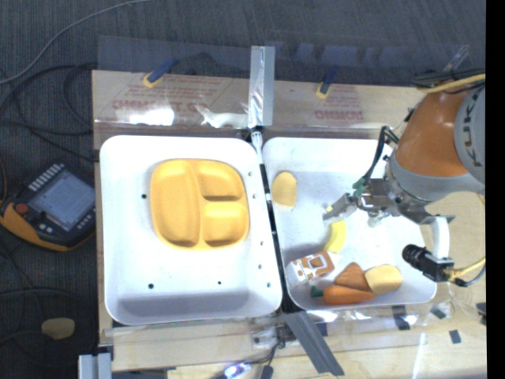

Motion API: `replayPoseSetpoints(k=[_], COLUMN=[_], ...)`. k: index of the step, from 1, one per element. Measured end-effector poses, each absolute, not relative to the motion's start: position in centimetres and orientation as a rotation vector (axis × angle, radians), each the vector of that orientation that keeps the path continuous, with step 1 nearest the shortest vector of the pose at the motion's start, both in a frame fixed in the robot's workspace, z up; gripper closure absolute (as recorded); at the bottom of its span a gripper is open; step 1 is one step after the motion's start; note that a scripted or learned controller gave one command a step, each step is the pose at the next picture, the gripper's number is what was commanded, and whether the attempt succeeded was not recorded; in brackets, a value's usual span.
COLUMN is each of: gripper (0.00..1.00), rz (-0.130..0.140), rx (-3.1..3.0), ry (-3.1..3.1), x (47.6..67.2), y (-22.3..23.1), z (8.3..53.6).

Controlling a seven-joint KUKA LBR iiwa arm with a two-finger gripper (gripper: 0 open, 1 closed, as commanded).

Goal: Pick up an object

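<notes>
1 arm (442, 144) low over right bin (308, 160), seemingly empty-handed

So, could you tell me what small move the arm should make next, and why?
Probably lower the claw slightly toward the yellow banana-like piece just beneath it in the right bin. Nothing shows between its tips, and that piece lies apart from the carrot cluster, so it looks the easiest grasp.

A robotics lab: taped bench (379, 101), teach pendant (49, 208), cables (79, 18) on carpet.
</notes>
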State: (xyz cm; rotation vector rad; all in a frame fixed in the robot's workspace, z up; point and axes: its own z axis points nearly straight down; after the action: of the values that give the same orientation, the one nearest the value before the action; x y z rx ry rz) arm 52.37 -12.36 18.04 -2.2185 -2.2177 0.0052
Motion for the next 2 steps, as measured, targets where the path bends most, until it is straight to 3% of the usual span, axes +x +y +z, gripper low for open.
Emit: replayPoseSetpoints(k=[1, 2], gripper=[0.0, 1.0], rz=[-0.001, -0.002], rx=[-2.107, -2.109], ry=[-2.332, -2.325], x=[54.78, 54.84], y=[-13.51, -13.49], z=[9.24, 9.91])
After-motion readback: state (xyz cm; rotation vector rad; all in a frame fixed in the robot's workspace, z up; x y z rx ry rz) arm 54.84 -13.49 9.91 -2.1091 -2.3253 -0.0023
